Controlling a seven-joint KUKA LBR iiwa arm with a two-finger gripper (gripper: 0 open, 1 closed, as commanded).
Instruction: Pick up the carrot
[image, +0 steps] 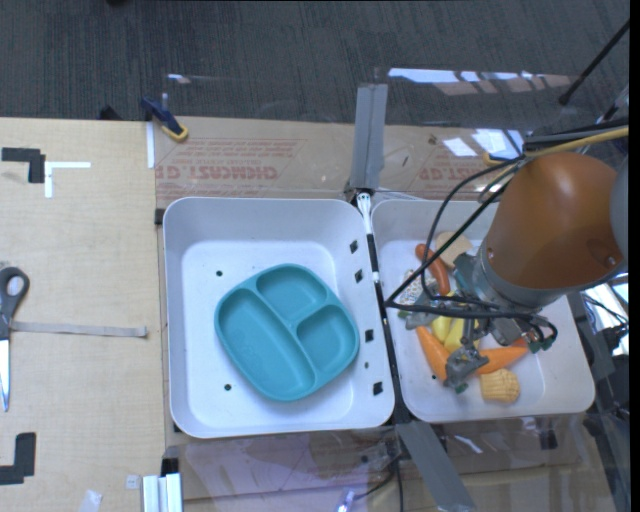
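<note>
- Over the right bin (560, 395), the end effector (460, 368) hangs low among the toy food, nearly touching the carrot (431, 350), placed as if for a grasp
- Carrot lies at the bin's left side, beside a corn cob (500, 386)
- Whether it is open or gripping cannot be told; the arm hides much of the pile
- Left bin (185, 300) holds a teal divided plate (288, 331)

Red printing is showing on the cardboard sheet (250, 160) lying beyond the bins, up and to the left of the gripper (460, 368). It is appearing reversed and too blurred to read. No other lettering is reading legibly.
</note>
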